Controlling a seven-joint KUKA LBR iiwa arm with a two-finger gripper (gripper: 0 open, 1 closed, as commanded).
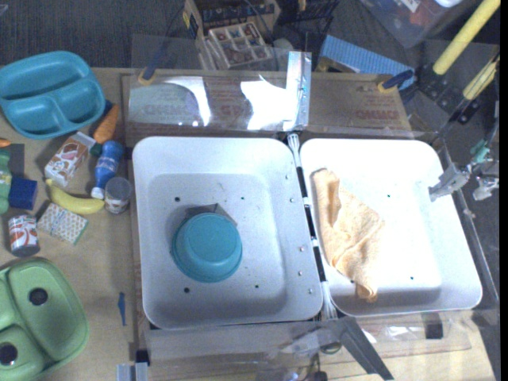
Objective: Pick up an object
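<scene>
You're at the start: approach step, nothing lifted yet. There are two candidates. The teal bowl [208,247] sits upside-down, as far as the view lets you judge, in the left bin [151,165], a bit left of centre and clear of the walls. The beige cloth [347,232] lies crumpled in the right bin [413,153], running along its left wall from the top corner down toward the front.

The grey metal bit over the right bin's right rim is prob. the gripper [452,181], but it's small and blurred there, so treat that as a guess. Whether it's released or clenched, can't tell. It's well apart from both objects and has nothing in it that you can see.

Next move, imo: go for the cloth, since it's nearer and its raised folds give sthg to pinch. You'd need to come in over the thick middle fold, descend straight and stay off the bin wall. The bowl's smooth dome looks wide for a two-finger grab, so expect it to slip.
</scene>
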